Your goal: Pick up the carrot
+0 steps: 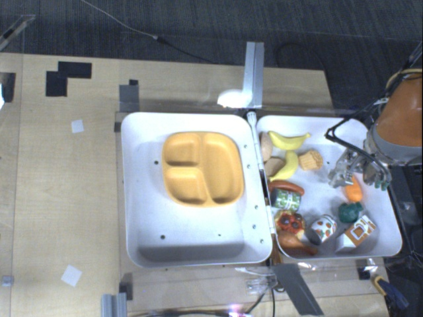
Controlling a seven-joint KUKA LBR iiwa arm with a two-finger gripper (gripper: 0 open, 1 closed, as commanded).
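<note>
carrot (355, 191): right bin (390, 240), beside gripper (345, 175), whose opening i cannot tell. bananas (286, 152) share it. left bin (142, 197): yellow tray (201, 168).

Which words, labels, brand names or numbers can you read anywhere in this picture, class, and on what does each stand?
None can be read.
Green can: its label is too blurred to read.
Orange and white box: it bears a pattern, no legible letters.
Small round patterned object: markings too small to read.
</note>
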